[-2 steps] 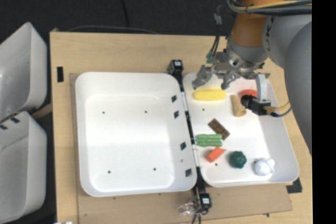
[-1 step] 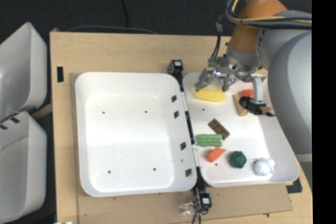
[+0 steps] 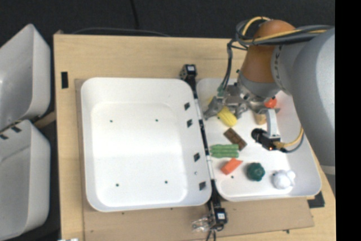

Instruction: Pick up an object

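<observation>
My gripper (image 3: 225, 106) hangs low over the back left part of the right bin (image 3: 299, 169). A yellow object (image 3: 228, 118) lies right beneath it, partly covered by it; contact between them cannot be made out. In front of that lie a brown block (image 3: 234, 138), a green ridged piece (image 3: 224, 150), an orange block (image 3: 230, 166), a dark green round object (image 3: 255, 172) and a white ball (image 3: 282, 179). A small red thing (image 3: 272, 103) and a tan piece (image 3: 260, 118) sit to the gripper's right, partly hidden by the wrist.
The left bin (image 3: 141, 144) stands beside the right one, their rims meeting at a divider with black clips (image 3: 202, 138). The arm's grey body (image 3: 307, 82) covers the right bin's back right corner. Wooden bench (image 3: 67, 138) surrounds both bins.
</observation>
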Available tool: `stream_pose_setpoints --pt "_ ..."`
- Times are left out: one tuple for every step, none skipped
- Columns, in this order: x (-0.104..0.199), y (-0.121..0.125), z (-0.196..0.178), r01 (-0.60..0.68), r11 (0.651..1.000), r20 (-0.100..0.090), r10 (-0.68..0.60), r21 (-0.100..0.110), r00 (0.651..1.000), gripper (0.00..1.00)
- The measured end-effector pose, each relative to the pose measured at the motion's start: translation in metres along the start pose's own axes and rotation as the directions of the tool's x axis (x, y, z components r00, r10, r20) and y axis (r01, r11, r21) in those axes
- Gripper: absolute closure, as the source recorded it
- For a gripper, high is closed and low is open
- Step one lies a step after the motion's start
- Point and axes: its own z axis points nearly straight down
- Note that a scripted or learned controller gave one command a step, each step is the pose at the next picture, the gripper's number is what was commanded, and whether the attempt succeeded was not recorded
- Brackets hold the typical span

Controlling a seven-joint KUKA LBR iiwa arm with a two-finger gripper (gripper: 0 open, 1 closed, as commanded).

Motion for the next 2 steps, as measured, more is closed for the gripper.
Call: stream_pose_setpoints --pt "-0.001 0.004 -0.012 -0.003 1.0 0.0 0.003 -0.008 1.0 1.0" --pt "0.091 0.026 -0.108 0.011 1.0 -0.001 -0.011 -0.016 1.0 1.0"
